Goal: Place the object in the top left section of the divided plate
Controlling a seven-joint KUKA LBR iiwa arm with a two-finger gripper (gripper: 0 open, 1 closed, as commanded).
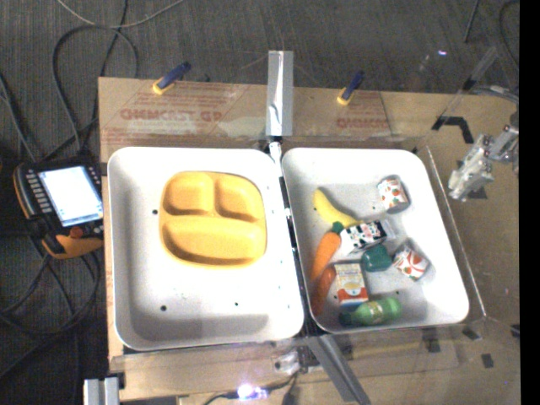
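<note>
The yellow divided plate [214, 219] lies in the left bin [135, 302]. It has two small sections at the back and one wide section at the front; its top left section [189, 194] holds nothing. The loose objects are in the right bin [439, 302]: a banana [331, 205], a carrot [324, 256], two red-and-white cans [392, 193] [411, 264], a black-and-white carton [364, 234], a juice box [349, 282], a green bottle [371, 312] and a teal piece [376, 258]. My gripper [474, 169] hangs pale grey beyond the right bin's right wall, apart from every object.
A metal post [279, 91] stands behind the wall where the bins meet. A handheld screen [66, 194] lies left of the bench. Two clamps [171, 77] [351, 86] sit on the cardboard at the back.
</note>
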